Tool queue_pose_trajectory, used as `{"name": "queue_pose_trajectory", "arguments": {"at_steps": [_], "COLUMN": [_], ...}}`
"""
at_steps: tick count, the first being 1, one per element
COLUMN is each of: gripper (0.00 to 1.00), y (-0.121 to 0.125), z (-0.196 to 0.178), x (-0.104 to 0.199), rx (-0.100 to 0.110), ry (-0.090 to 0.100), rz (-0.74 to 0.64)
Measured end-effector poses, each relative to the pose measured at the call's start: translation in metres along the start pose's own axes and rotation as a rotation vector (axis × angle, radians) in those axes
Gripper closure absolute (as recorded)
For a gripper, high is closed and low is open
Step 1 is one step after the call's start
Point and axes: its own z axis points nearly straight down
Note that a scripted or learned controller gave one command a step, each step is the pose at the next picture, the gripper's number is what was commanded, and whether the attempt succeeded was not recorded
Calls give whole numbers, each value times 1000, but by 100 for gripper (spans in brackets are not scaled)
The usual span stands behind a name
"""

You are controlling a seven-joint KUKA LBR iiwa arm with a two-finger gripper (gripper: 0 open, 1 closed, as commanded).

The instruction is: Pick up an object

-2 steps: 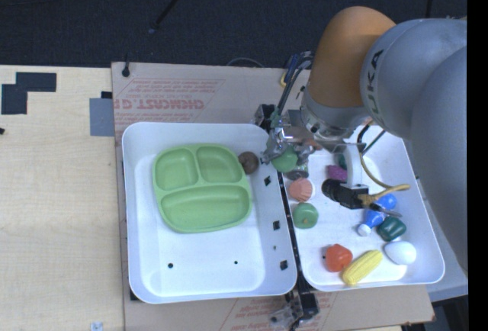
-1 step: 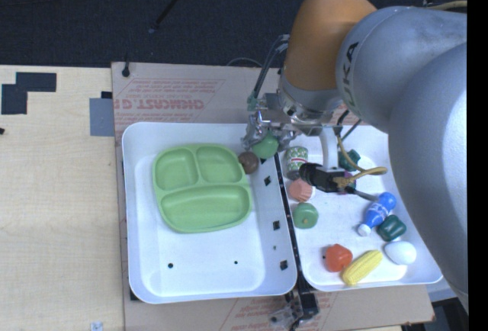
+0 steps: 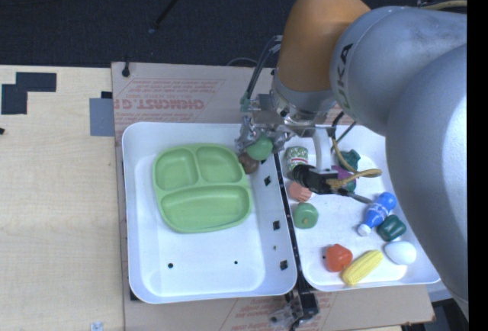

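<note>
Over the bench, the arm (image 3: 396, 78) reaches from the right across two white bins. Left bin (image 3: 145, 245): a green tray (image 3: 202, 188). Right bin (image 3: 423, 270): small toys, among them a green ball (image 3: 306, 215), red piece (image 3: 338, 257), yellow corn (image 3: 362, 266), white egg (image 3: 400, 252) and blue bottle (image 3: 377, 213). The gripper (image 3: 259, 145) hangs at the left bin's right rim beside the tray, clenched on a small green lump (image 3: 260, 148) that sits between its fingers. Judged light, hard, smooth plastic, likely slippery; hold looks best across its middle. A brownish bit below it is unclear.
</note>
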Motion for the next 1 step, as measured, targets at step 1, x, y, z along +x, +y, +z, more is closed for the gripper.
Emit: {"name": "queue_pose_trajectory", "arguments": {"at_steps": [1], "gripper": [100], "y": [3], "z": [2], "x": [16], "rx": [0], "ry": [-1], "rz": [1]}}
